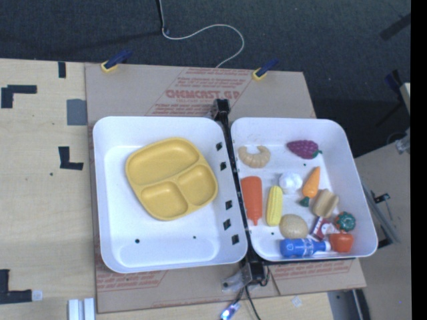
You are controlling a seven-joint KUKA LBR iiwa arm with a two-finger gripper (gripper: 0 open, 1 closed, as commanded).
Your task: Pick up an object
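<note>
Two white bins are sitting side by side on a cardboard sheet (200,92) on the bench, touching along a black clipped seam.

Left bin (113,245): one yellow divided plate (171,177), three compartments, lying tilted toward the far left part of the bin floor. Nothing is resting in its compartments.

Right bin (347,145): holding a scatter of toy food.
- croissant (255,155), tan, far left corner area, one
- purple grapes (303,148), far right, one bunch
- orange carrot (251,199), lying along the left wall, one
- yellow corn cob (274,205), just right of the carrot, one
- small white piece (289,181), near the middle, too blurred to identify
- smaller orange carrot-like piece (311,182), tilted, just right of the white piece
- brown bun-like item (325,203), right side
- potato (293,227), tan, near side, one
- blue bottle (301,248), lying on its side along the near wall, white cap end pointing right
- red tomato-like item (341,243), near right corner
- green-topped red piece (345,221), just beyond it

The items in the near right corner are crowding together, several touching.

The pincer: cannot tell its state.
</note>
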